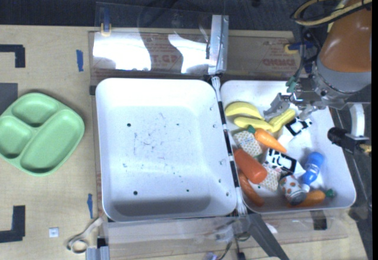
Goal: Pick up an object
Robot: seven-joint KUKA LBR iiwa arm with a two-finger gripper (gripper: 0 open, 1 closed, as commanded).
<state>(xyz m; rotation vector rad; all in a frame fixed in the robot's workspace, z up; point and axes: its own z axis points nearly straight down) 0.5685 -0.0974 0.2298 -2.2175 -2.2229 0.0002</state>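
My gripper [283, 105] hangs low over the back of the right bin [345, 179], just above a yellow banana piece [282, 120]. The view does not settle whether it touches that piece. To its left lies a yellow banana [242, 112]. Toward the front of the bin are an orange carrot [269, 137], a red pepper-like piece [251, 166], a blue bottle [312, 168], a small patterned ball [293, 189] and a second carrot [316, 196]. Black-and-white tags [279, 160] lie among them.
The left bin [159, 146] is bare white with faint scuffs. A green divided plate [39, 133] sits on the bench at far left. A clear panel [156, 43] stands behind the bins. The arm's orange band [351, 46] rises at the right.
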